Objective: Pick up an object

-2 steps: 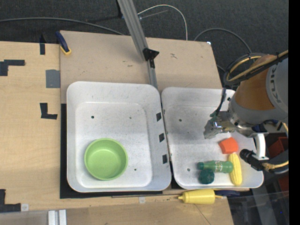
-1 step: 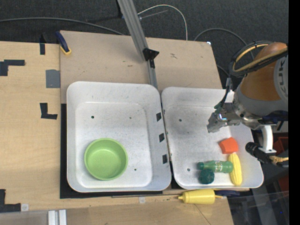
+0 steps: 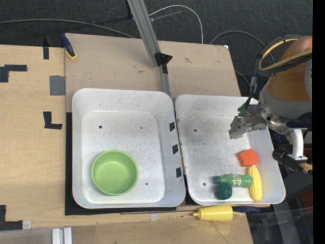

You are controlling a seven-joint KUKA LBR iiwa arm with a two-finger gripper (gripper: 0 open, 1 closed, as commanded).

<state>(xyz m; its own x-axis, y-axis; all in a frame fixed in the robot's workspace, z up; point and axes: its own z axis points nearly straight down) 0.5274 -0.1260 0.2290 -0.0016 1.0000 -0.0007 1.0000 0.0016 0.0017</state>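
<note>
Here the jaws (image 3: 237, 131) hang over the right bin (image 3: 203, 111), above the orange block (image 3: 248, 158). I cannot tell if they are spread.

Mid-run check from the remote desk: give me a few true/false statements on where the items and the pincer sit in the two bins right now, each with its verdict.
1. The green bowl lies in the left bin. True.
2. The orange block lies in the left bin. False: it lies in the right bin, near its right side.
3. The pincer is above the right bin, apart from the orange block. True.
4. The yellow banana sits beside the green bowl. False: it lies in the right bin's lower right corner, next to the green bottle.
5. The yellow bottle lies inside the right bin. False: it lies on the bench just outside that bin's lower edge.
</note>
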